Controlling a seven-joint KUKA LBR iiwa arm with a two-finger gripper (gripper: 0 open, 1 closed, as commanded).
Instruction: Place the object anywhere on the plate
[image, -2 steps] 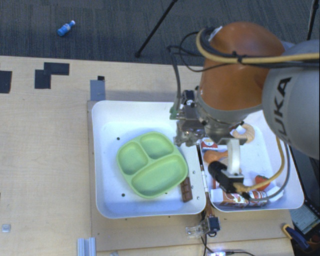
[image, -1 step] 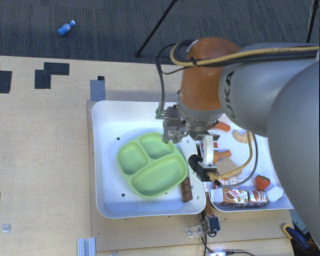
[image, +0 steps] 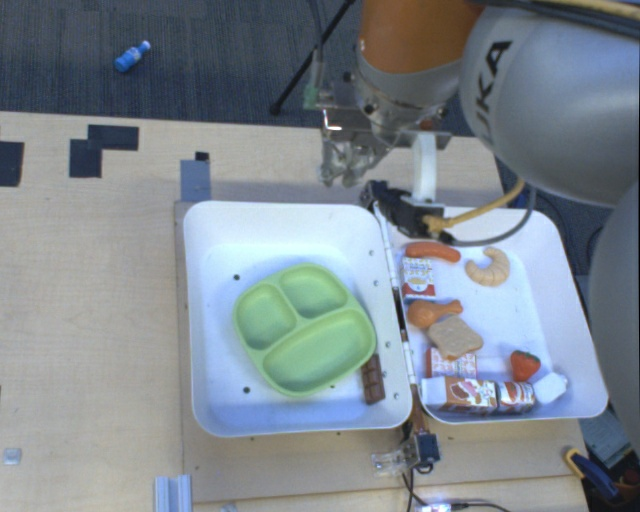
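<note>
The gripper (image: 345, 168) is hovering beyond the far edge of the left bin (image: 205, 300), nothing between its fingers (whether they are parted I cannot tell). "KA" is showing on the arm (image: 540, 90). The green plate (image: 305, 328) is lying in that bin, a chocolate bar (image: 372, 380) touching its near-right rim.

The scene is viewed by one fixed camera, set above the bench (image: 90, 300) and angled down at a slant. Both white bins, left (image: 200, 300) and right (image: 570, 290), are framed whole at mid distance. Dark floor (image: 200, 50) is seen along the top. The arm (image: 560, 90) is cropped at upper right, close to the lens.
</note>
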